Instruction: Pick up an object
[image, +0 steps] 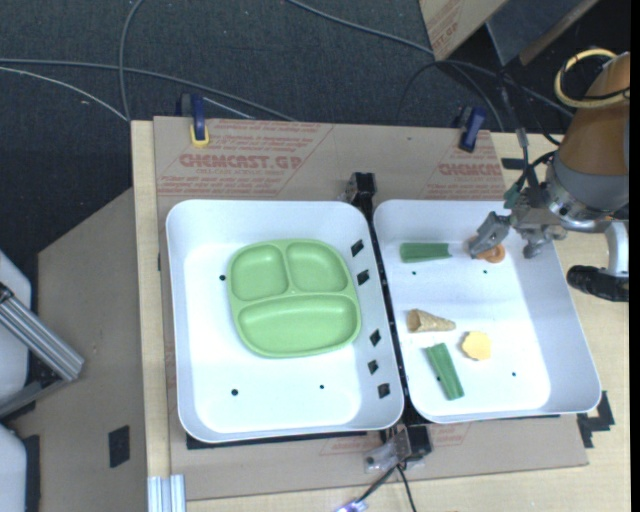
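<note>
the grey two-finger gripper is hanging over the far right part of the right-hand shallow white bin, reaching in from the right under the arm's orange band. its two fingers are standing apart, spread on either side of a small round orange object, and that piece is lying on the bin floor just below the nearer finger rather than between the pads, so nothing is being gripped. whether the finger is touching the orange piece is too close to tell.

taking the right-hand bin as the landmark: a flat green rectangular block is lying in its far left part, just beside the orange piece and to the left of it. a tan wedge-shaped piece is resting near the bin's middle left. a small yellow rounded lump is sitting a little to the right of the wedge and nearer the front. a long dark green stick is lying at a slant toward the bin's near edge, just beside the yellow lump and apart from it.

to the left of this bin, touching it along a seam with black clips, the left-hand shallow white bin is holding a light green plastic divided plate with three compartments, lying flat near its middle. both bins are resting on a brown cardboard sheet with red print, held at its far edge by blue clamps.
</note>
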